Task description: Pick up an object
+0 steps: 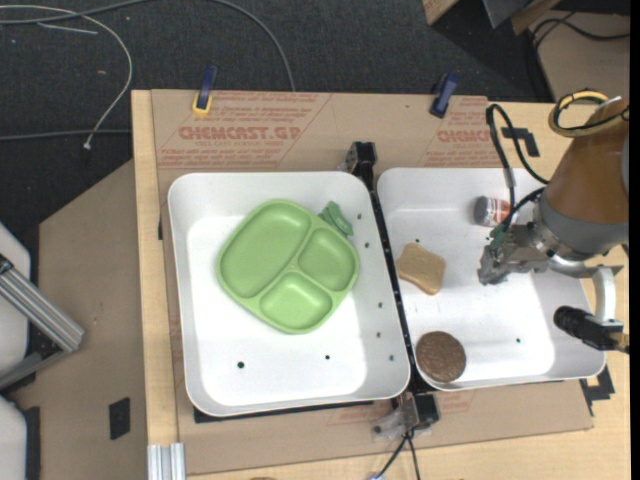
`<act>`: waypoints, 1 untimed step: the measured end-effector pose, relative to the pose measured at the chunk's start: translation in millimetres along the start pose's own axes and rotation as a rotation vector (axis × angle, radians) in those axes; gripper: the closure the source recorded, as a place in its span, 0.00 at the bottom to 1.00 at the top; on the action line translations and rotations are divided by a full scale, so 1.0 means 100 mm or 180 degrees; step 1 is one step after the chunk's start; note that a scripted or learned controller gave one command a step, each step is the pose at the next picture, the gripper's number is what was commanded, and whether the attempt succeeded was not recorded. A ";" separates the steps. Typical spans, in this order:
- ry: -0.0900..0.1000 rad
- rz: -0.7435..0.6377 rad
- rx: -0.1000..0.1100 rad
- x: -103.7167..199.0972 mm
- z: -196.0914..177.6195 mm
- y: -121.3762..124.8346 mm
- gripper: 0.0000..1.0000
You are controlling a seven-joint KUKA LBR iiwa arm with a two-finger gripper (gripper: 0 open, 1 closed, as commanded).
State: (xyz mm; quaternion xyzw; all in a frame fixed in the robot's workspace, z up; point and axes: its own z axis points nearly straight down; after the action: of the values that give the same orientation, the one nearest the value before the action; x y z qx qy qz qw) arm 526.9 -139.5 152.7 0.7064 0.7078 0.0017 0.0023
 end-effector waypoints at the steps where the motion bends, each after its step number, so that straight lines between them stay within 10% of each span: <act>1: -0.0003 0.0001 -0.0008 -0.01 -0.64 0.06 1.00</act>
State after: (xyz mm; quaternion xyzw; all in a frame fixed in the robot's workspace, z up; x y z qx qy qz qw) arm 533.0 -140.4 216.8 0.7065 0.7077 0.0023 0.0036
